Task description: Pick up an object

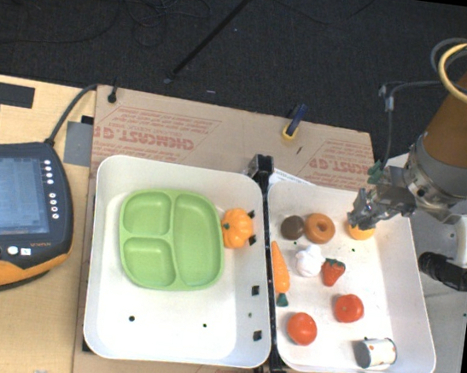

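Observation:
My gripper [366, 219] reaches down into the back right of the right bin [417, 319], right over a small yellow-orange object [360, 233] that peeks out below it. Close by in that bin lie a brown doughnut [320, 229], a dark chocolate doughnut [293, 228], a white figure [308, 260], a strawberry [333, 272], a carrot [280, 268], two red tomatoes [348, 308] [302, 328] and a grey-white cup on its side [375, 353]. The left bin [112, 311] holds a green divided plate [170, 240] and an orange pepper [237, 228].
A teach pendant [7, 214] lies left of the bins on the bench. A blue and yellow clamp [293, 122] sits at the cardboard's back edge. The black divider [261, 271] runs between the bins. Cables trail over the dark floor behind.

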{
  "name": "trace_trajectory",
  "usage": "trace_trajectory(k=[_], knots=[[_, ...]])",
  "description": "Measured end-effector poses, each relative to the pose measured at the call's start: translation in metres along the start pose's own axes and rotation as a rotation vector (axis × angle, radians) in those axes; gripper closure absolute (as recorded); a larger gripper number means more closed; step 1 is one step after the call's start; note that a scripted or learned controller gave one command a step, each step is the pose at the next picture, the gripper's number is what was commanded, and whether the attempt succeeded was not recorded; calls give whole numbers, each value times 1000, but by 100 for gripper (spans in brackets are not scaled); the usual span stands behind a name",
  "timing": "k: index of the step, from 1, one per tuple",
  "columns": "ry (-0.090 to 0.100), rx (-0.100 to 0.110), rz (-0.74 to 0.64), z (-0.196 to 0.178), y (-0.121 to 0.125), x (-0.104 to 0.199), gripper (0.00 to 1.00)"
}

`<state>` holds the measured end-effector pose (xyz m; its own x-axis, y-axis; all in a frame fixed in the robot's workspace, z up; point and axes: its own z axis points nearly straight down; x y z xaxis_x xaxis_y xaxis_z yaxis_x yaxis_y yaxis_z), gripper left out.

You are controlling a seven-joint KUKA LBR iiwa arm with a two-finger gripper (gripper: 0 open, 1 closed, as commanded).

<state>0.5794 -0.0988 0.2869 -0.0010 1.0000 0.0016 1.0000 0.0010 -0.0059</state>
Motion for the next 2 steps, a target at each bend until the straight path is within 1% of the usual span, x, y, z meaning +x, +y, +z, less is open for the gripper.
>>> trace_trajectory(k=[1,2], knots=[[1,3,-3,103,28,54,100],[1,-11,-4,-8,-23,96,100]])
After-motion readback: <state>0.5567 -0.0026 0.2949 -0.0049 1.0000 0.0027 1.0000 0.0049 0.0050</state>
